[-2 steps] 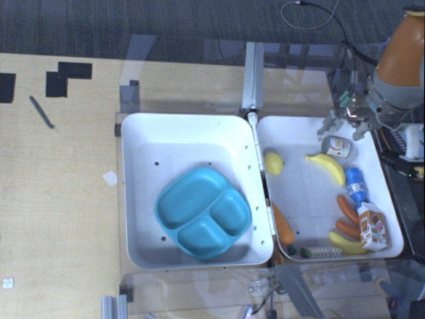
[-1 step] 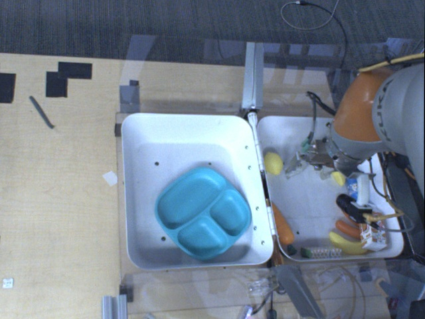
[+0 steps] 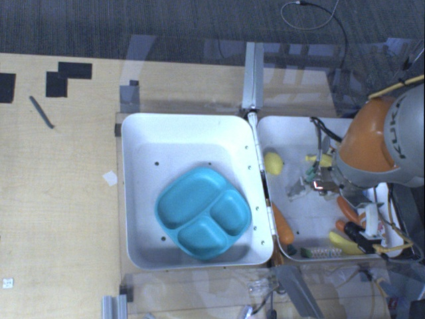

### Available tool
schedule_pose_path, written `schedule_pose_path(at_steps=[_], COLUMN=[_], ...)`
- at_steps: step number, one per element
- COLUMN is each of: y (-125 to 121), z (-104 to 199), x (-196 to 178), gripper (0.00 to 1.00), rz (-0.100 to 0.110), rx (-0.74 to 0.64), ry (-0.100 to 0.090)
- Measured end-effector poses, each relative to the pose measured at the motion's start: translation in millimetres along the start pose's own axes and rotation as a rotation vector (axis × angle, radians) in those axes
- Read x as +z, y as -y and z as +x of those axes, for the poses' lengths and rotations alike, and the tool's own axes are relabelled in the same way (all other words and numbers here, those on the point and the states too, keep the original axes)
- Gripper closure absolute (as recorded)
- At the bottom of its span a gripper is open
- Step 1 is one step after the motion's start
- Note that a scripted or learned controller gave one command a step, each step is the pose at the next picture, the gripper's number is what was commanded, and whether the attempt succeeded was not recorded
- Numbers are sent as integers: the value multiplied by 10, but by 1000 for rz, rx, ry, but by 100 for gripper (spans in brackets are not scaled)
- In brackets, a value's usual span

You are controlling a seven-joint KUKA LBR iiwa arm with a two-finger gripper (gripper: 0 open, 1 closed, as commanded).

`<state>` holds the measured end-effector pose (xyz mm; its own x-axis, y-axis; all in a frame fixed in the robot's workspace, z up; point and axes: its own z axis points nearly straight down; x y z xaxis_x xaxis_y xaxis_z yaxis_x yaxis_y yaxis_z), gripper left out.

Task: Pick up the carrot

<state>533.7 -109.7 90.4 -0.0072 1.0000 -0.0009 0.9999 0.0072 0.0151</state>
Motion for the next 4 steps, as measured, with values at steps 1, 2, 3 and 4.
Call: schedule_pose_path(at_steps=[1,2,3,4], y=[-36,-71,380,437], z=[136,149,159,925], x=[7,-114,-1012,-956], gripper=[0,100,100,100], rz=[3,-4,11,12], rx=[331,328,269,344], ry=[0,-2,1,0])
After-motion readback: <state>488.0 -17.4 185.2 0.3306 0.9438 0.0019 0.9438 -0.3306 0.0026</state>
